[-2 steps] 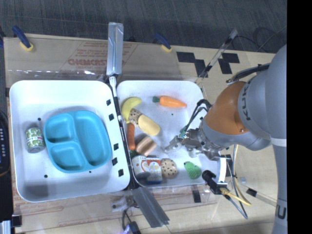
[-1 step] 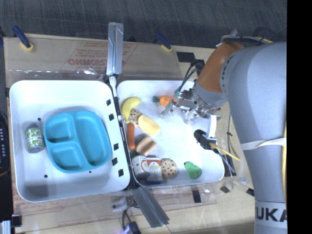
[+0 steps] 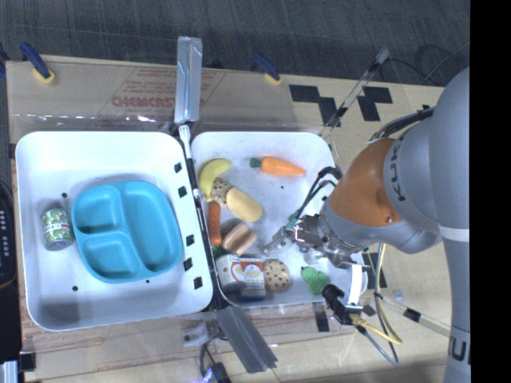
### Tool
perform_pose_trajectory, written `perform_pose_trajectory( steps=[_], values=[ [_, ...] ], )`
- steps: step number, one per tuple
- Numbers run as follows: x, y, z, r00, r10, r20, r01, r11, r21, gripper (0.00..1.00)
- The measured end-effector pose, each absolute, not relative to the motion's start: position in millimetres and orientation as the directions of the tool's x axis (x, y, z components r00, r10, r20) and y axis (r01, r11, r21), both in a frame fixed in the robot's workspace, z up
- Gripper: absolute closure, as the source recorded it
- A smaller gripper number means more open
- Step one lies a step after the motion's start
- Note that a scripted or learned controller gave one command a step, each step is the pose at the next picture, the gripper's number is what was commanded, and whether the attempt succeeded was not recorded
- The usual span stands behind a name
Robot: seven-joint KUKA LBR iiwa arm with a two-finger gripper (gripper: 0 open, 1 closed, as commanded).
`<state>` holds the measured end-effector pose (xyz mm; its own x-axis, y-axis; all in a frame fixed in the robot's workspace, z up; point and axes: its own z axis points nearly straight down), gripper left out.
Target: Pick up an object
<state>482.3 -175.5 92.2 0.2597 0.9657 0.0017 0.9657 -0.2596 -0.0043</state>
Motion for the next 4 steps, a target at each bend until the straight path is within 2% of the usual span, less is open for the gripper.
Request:
perform_pose_trajectory(
  steps=[1, 2, 3, 4],
  values=[
    [565.2, -177, 111, 0.135, 0.991, 0.001, 0.991, -0.135, 0.000, 0.00],
    [496.4, -189, 92, 0.099, 0.995, 0.001, 0.995, -0.099, -0.003, 0.00],
    [563.4, -177, 91, 0.164, 0.986, 0.001, 0.986, -0.164, -0.003, 0.00],
    [563.0, -177, 91, 0.165, 0.986, 0.001, 0.986, -0.165, -0.003, 0.00]
  ],
)
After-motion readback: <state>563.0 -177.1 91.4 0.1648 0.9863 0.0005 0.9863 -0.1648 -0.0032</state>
